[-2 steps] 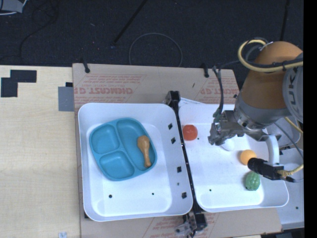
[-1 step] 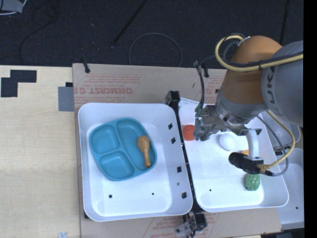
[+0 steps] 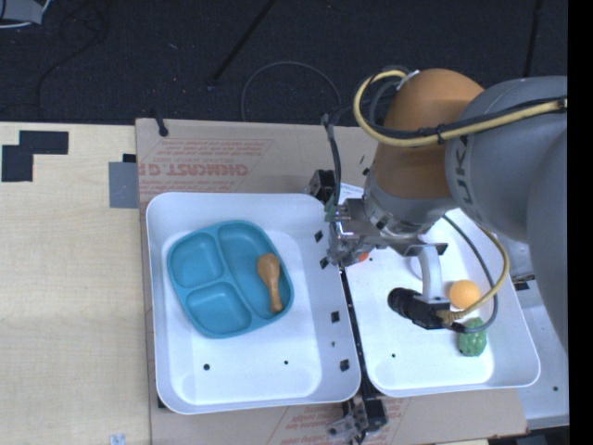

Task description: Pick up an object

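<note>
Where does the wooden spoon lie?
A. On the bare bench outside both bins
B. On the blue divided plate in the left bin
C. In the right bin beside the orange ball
B: the wooden spoon rests on the right side of the blue divided plate, which sits in the left bin.

You look down from one fixed camera above the bench, tilted so the dark floor lies along the top of the view. Both white bins sit mid-frame, the left bin point(image 3: 176, 378) and the right bin point(image 3: 519, 374) side by side. The arm point(image 3: 519, 156) enters from the right, near the lens, bulking large.
</note>
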Robot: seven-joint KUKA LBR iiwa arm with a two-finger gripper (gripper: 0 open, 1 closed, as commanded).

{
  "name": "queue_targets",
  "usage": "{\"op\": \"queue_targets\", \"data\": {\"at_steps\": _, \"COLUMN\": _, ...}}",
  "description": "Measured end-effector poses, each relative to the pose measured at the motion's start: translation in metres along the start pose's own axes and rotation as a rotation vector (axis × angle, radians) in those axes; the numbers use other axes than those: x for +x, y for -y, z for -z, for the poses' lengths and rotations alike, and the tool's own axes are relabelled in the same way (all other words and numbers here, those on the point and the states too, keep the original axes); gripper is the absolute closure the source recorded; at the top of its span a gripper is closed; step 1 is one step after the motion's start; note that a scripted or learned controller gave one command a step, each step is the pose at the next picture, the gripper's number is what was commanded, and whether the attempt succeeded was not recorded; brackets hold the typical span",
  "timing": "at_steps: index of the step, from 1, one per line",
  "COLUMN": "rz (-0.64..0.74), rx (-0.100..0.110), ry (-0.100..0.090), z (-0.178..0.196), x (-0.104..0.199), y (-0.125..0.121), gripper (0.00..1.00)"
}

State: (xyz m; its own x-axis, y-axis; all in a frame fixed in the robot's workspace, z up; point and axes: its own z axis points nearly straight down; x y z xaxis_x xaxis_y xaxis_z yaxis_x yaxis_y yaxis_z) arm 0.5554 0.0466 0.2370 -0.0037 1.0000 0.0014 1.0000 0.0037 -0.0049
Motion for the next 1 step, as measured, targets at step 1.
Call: {"op": "queue_targets", "data": {"at_steps": 1, "rz": 0.0, "rx": -0.001, "ry": 0.001, "z": -0.0138, "x": 0.0519, "y": -0.0111, "gripper": 1.0}}
